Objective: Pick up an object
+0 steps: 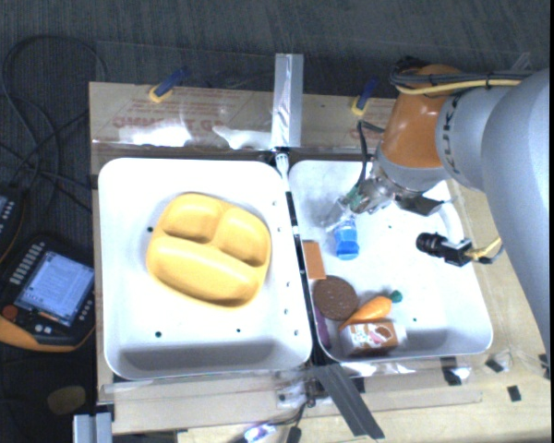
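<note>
My gripper (358, 198) hangs over the back left part of the right bin (462, 326), under the orange wrist band. A small blue object (347, 240) with a clear upper part lies just in front of and below the gripper, on the bin floor. Whether the two touch cannot be made out. Toward the bin's front sit a round brown cookie (335, 297), an orange carrot (369, 307) and a small red-labelled bottle (374, 337) lying on its side. A brown flat bar (314, 259) leans at the bin's left wall.
A large yellow bread-shaped object (208, 247) lies in the middle of the left bin (129, 340). A black fitting with a yellow cable (443, 245) juts from the arm over the right bin's right half. A handheld controller (46, 289) lies off the bench at left.
</note>
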Controlling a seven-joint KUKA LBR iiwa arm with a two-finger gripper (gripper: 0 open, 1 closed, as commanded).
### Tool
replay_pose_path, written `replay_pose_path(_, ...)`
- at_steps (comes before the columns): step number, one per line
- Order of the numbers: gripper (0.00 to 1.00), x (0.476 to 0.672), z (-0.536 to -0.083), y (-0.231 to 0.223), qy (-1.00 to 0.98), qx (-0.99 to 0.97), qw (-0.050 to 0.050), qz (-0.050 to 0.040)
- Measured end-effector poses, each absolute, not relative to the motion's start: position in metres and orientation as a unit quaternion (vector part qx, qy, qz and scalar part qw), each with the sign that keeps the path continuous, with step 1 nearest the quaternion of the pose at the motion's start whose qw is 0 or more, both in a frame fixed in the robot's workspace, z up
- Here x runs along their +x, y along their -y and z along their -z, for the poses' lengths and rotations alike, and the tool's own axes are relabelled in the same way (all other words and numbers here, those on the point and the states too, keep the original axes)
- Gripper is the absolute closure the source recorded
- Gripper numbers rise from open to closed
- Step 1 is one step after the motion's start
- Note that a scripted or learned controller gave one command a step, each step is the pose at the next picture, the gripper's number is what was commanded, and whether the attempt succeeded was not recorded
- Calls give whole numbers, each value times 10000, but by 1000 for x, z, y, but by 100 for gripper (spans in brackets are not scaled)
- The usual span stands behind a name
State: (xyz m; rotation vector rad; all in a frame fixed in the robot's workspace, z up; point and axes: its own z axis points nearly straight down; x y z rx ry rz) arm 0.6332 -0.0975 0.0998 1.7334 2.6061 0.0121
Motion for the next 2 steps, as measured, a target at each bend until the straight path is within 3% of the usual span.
replay_pose_path(1, 100, 644, -183, 29, -7911, 6117, -7, 12)
replay_pose_path(2, 100, 668, -183, 24, -8542, 5199, 10, 17)
